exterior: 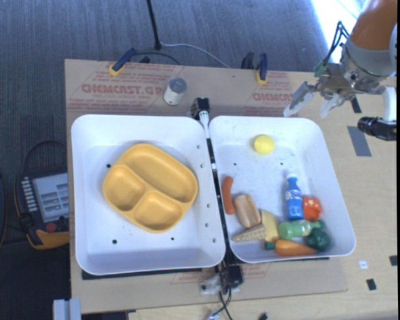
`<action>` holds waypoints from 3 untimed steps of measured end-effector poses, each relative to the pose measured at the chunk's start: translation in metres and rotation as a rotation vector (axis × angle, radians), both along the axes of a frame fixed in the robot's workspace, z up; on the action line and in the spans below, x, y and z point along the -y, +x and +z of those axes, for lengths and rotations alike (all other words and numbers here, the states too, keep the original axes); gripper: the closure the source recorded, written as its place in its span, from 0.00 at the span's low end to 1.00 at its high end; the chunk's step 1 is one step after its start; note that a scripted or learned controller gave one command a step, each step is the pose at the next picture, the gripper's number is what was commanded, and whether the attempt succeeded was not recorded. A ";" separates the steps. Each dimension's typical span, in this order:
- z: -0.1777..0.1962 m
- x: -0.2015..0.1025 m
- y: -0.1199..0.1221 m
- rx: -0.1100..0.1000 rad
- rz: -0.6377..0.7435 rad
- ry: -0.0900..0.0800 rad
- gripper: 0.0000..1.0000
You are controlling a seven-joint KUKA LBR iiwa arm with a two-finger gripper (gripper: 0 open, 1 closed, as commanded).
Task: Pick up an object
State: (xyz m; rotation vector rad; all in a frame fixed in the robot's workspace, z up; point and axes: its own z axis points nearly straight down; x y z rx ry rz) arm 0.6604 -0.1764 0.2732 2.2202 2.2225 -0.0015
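My gripper [313, 105] hangs above the far right corner of the right bin [333, 172], open, with its two pale fingers [297, 102] spread and nothing between them. In that bin lie a yellow ball [264, 144] at the far side, a blue bottle [293, 197], a red pepper [311, 207], a hot dog bun [247, 211], a small carrot [227, 193], a cheese wedge [252, 233], a green piece [295, 229], broccoli [319, 239] and an orange carrot [295, 248]. The gripper is well above and behind all of them.
The left bin [87, 245] holds a yellow divided plate [150, 187]. Clamps [123, 60] and a small grey-capped roll [175, 91] sit on the board behind the bins. A cable runs across the back. A black part [379, 127] juts in at the right.
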 end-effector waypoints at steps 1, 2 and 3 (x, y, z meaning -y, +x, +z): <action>-0.139 0.006 -0.081 -0.004 -0.001 0.001 0.00; -0.175 0.021 -0.099 0.001 0.000 0.000 0.00; -0.166 0.020 -0.099 -0.001 0.000 0.001 1.00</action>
